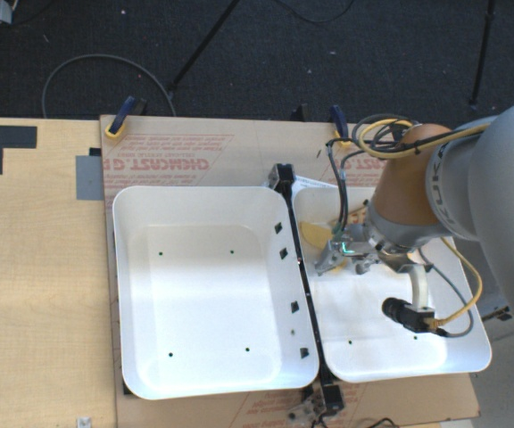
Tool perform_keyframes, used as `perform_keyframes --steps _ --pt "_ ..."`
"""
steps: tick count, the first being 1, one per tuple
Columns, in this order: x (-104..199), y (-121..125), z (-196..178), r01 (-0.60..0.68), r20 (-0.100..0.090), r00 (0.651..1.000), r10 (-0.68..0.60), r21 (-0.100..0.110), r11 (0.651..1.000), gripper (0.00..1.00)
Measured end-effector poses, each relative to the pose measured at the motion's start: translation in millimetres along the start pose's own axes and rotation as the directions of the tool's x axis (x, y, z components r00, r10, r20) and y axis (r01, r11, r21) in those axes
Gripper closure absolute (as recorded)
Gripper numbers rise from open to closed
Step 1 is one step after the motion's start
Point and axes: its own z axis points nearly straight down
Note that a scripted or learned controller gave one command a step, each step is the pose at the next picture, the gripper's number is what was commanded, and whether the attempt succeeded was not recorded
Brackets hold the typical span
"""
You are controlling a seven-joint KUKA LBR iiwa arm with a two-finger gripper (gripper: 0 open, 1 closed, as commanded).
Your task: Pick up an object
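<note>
Down in the right bin [453,364], the arm [471,185] reached in low over its upper left part.

Its gripper [339,252] sat just beside a pale yellow object [314,233] lying near the divider [294,266] between the bins; whether the jaws were spread or pressed together could not be told. The left bin [141,328] lay alongside, on brown cardboard [186,154].
</note>
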Motion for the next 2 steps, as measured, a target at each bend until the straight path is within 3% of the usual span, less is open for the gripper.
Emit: perform_keyframes --steps 1,2 --pt "-22 39 11 0.003 0.0 1.0 -0.003 0.001 1.0 0.0" --pt "-22 39 0 0.003 0.0 1.0 -0.003 0.001 1.0 1.0"
